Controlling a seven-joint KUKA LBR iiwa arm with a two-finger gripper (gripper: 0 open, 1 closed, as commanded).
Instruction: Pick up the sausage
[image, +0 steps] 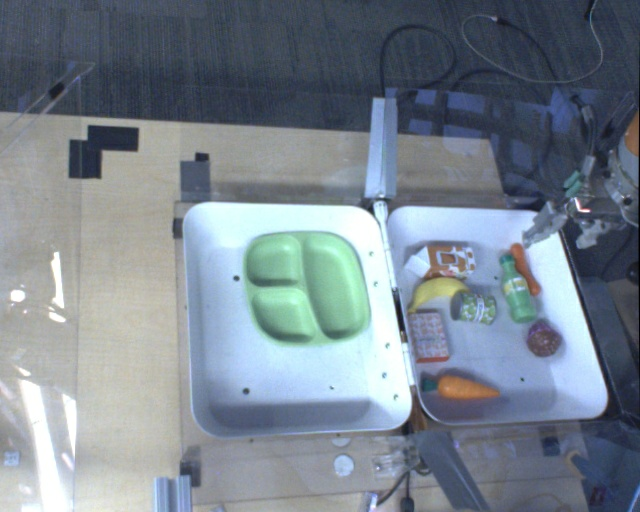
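From the fixed overhead camera, the job looks barely begun: the sausage (527, 268), a thin orange-red stick, lies untouched in the right bin (590, 385) at about two o'clock, just beside the green bottle (516, 291). The claw (552, 220) hangs at the bin's upper right corner, near the sausage but apart from it; how wide it stands cannot be told, and nothing shows in its grip. The count: two bins, one green tray (305, 286) in the left bin (215, 395), one sausage, one bottle, one banana (438, 291), one carrot (463, 387), one jar (474, 307), one dark red ball (544, 339), two small packets.
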